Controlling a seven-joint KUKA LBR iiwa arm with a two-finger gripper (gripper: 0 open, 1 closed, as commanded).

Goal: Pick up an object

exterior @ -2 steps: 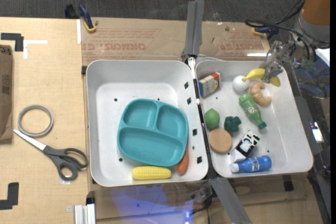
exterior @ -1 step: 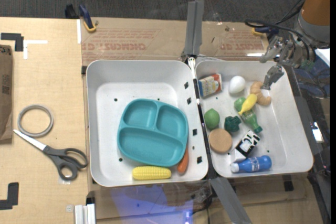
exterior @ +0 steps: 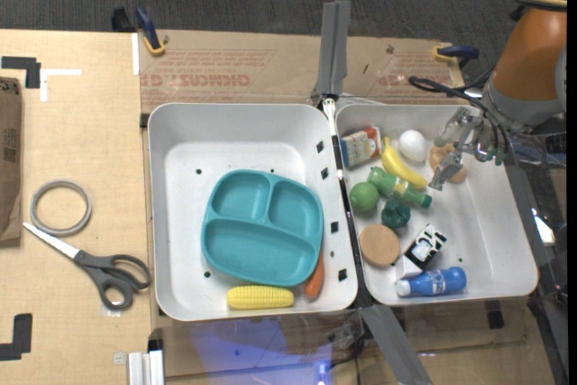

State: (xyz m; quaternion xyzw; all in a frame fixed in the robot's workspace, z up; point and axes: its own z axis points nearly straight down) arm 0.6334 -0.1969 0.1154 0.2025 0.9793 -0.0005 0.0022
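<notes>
No single object is named, so any item in the right bin (exterior: 505,221) could be the target. The ones nearest the hand (exterior: 448,165) are a tan lump (exterior: 448,167) at its fingertips, a white ball (exterior: 412,142) just to the camera's left of it, and a banana (exterior: 399,165) below the ball. The hand hangs over the upper part of the right bin, its metal fingers pointing down and to the camera's left. The fingers look slightly apart, with their tips at or just over the tan lump, but nothing is visibly clamped between them, so the pick does not look done.

As a judgement, the task is at the reach-and-close stage: the arm (exterior: 532,59) is over the bin and low, while the grasp and the lift are still to come.

Further out in the same bin lie a green round fruit (exterior: 364,197), a dark green piece (exterior: 396,214), a small carton (exterior: 361,146), a tan disc (exterior: 380,244), a black-and-white block (exterior: 425,248) and a blue bottle (exterior: 433,282), all well apart from the hand.

The left bin (exterior: 171,221) holds a teal tray (exterior: 261,226), a corn cob (exterior: 261,297) and a carrot (exterior: 314,280). On the counter (exterior: 72,122) to the camera's left are scissors (exterior: 95,264) and a tape ring (exterior: 60,206).
</notes>
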